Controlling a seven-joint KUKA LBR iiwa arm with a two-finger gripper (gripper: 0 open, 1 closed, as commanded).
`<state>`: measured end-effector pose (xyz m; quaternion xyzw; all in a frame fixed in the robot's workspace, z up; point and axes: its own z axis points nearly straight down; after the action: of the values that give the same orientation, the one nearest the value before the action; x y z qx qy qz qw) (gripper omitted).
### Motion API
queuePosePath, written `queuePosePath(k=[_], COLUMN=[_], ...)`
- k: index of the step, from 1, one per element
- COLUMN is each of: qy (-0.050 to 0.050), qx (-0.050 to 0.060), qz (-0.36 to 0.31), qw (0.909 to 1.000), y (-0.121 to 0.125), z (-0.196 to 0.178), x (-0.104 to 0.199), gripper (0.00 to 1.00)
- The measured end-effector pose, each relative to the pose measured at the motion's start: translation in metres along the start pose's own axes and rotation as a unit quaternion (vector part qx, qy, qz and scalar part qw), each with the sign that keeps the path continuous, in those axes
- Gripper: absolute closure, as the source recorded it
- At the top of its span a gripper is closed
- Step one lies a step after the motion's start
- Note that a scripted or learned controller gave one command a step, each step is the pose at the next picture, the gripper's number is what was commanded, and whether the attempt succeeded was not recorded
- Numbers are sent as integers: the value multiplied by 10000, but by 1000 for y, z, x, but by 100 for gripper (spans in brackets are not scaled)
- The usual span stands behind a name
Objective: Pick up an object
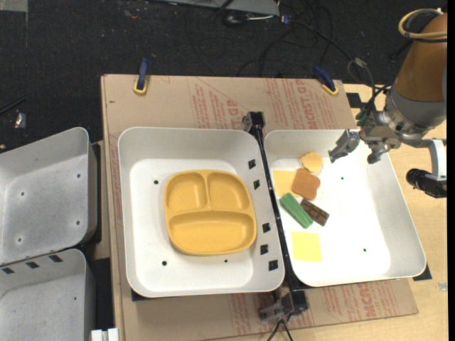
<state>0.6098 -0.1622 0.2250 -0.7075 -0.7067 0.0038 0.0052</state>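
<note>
1. The two-finger gripper (357,148) hangs over the far part of the right white bin (398,219), fingers spread, pinching nothing.
2. The round tan biscuit-like piece (311,163) lies just left of it, touching the brown square block (306,185).
3. I judge it best to come straight down, straddling one piece only.

Arm (421,69): 1 rounded grey link, wide orange band above wrist, pale yellowish ring at top edge of orange section. Wrist block below band: light grey metal with darker fittings. Thin cable loops beside wrist on bin side. Gripper (361,146): 2 dark grey fingers, slim and angular, on silver-grey base. Black cylindrical part juts out near arm's lower side.
</note>
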Motion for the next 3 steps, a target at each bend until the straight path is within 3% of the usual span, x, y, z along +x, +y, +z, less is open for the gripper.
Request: queuePosePath(k=[1, 3], qy=[-11, -4], qx=[-64, -40], qz=[-14, -20], qw=[10000, 10000], y=[3, 10], z=[-8, 118], x=[0, 9], gripper=[0, 0])
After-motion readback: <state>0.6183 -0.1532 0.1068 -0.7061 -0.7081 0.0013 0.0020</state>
